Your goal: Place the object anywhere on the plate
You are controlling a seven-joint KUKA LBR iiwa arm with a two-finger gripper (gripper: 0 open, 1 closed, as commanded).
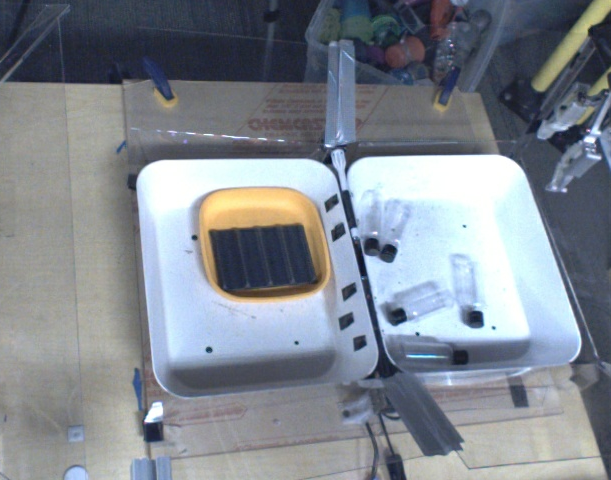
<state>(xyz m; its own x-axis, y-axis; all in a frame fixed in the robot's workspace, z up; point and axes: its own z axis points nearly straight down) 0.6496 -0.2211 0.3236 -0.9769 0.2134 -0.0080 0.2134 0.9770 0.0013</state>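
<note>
A yellow plate [260,201] sits in the left bin [175,298]. A black ribbed rectangular object [262,257] lies flat in the middle of the plate. Several clear vials with black caps lie in the right bin [505,198]: two [383,228] near its left wall, one [417,302] lower down, one [466,286] to the right, and one [431,351] against the front wall. My gripper [573,164] hangs outside the right bin, beyond its far right corner, well away from the plate and the vials.
A metal divider [340,108] runs between the two bins at the back. A clear box of colourful toys [405,18] stands behind the bins. Blue clamps [163,90] hold a clear sheet at the back edge.
</note>
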